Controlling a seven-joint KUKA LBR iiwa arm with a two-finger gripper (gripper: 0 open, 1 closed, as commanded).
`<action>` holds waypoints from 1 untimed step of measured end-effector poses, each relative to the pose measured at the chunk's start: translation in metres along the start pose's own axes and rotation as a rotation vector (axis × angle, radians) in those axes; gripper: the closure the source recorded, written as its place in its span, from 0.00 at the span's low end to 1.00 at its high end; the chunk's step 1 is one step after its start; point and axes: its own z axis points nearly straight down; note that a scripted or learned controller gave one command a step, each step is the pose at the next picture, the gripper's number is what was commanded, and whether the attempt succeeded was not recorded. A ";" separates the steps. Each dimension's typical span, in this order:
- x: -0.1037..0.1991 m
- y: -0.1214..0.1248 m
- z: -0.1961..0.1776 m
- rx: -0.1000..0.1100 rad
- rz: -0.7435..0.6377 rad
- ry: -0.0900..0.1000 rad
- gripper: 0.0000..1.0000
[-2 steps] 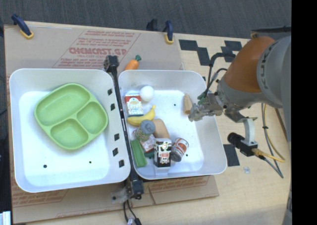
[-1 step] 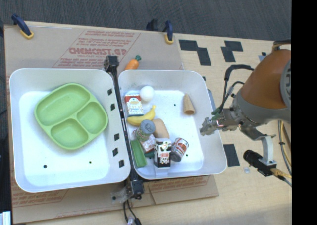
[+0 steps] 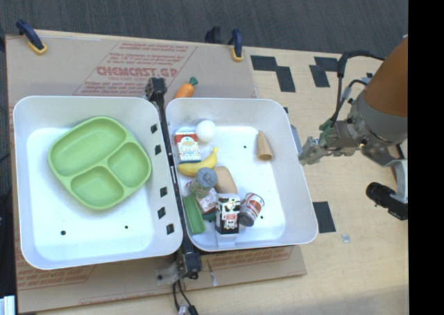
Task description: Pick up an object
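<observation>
The right bin (image 3: 295,189) holds a jumble of small items. At its back lie a white ball (image 3: 205,129) and a small red-and-white carton (image 3: 186,146). A banana (image 3: 198,163) lies in front of them, and a tan cone (image 3: 264,146) sits to the right. Nearer the front are a brown piece (image 3: 224,179), a grey-topped can (image 3: 205,180), a red can (image 3: 251,208), a black-and-white carton (image 3: 228,215) and a green item (image 3: 193,213). My gripper (image 3: 312,149) hangs just outside this bin's right wall, level with the cone, with nothing seen in it.
A green divided plate (image 3: 100,162) lies in the left bin (image 3: 28,237). An orange carrot (image 3: 184,89) rests on the cardboard behind the bins. Clamps (image 3: 236,43) grip the bench's back edge. Black tape marks and cables lie on the bench at the right.
</observation>
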 end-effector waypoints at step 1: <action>0.001 0.061 0.088 0.009 -0.001 0.004 1.00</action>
